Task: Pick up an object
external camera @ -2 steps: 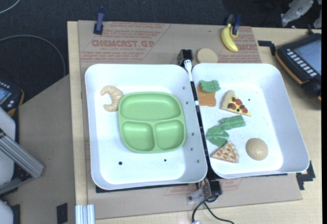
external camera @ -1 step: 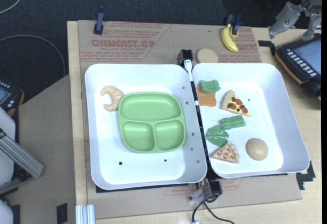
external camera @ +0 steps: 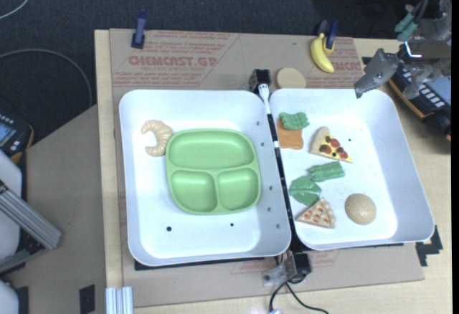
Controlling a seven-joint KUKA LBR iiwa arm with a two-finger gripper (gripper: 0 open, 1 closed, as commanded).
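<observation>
Gripper: the gripper (external camera: 373, 78) sits at the upper right, above the far right corner of the right bin (external camera: 412, 183); whether it is apart or together cannot be told, and nothing shows in it.
Right bin contents: a carrot-like orange piece with a green top (external camera: 291, 130), a pizza slice (external camera: 330, 145), green leafy pieces (external camera: 315, 181), a second pizza slice (external camera: 317, 214) and a tan bread roll (external camera: 360, 208), all lying loose on the white floor.
Spacing: the leafy pieces lie just beside the second pizza slice; the roll lies near it, apart from the wall.
Left bin: the left bin (external camera: 140, 198) holds a green divided tray (external camera: 213, 169) and a croissant (external camera: 156, 136) at the tray's upper left corner.
Outside the bins: a banana (external camera: 322, 53) and a round tan disc (external camera: 290, 79) rest on the board beyond the right bin's far edge, near the gripper's side.
In the way: nothing lies over the pieces in the right bin.
Hard to make out: the arm is cut off at the right edge, and the gripper's tip is blurred against the bin rim.
</observation>
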